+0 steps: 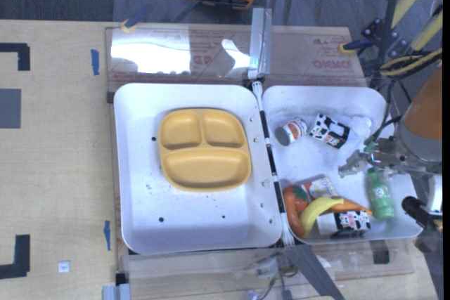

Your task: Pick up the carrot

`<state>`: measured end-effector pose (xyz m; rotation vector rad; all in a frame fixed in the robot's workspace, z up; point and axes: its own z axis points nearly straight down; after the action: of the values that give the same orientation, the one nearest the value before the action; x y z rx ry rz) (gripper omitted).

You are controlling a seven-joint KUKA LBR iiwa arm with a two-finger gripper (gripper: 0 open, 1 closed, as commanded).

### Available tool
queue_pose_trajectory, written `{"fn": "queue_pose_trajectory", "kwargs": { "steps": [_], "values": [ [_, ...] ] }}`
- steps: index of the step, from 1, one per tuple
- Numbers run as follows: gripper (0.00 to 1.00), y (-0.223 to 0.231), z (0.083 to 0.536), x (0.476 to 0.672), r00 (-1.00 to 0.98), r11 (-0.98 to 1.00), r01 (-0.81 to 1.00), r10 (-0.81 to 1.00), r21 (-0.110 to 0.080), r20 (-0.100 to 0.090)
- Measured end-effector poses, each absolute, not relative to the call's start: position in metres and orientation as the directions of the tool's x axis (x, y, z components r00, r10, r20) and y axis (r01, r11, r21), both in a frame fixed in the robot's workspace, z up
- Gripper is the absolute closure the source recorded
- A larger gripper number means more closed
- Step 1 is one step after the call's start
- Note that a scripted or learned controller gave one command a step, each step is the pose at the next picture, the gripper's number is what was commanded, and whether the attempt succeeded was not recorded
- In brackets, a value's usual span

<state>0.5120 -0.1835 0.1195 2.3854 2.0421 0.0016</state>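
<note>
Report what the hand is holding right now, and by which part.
Nothing can be confirmed as held. The hand sits over the right bin near the green bottle, apart from the carrot, which lies by the banana.

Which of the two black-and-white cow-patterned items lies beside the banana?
The cow-patterned carton at the right bin's near edge, touching the banana. The other cow-patterned one lies toward the far wall.
</note>
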Motion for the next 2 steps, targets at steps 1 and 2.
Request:
{"fn": "queue_pose_trajectory", "kwargs": {
  "steps": [1,2],
  "values": [
    [0.0,-0.135,0.092,0.485,0.15,-0.15,0.989,0.989,0.02,-0.003],
    [0.0,-0.07,0.184,0.48,-0.015,0.015,1.0,1.0,0.0,0.0]
  ]
}}
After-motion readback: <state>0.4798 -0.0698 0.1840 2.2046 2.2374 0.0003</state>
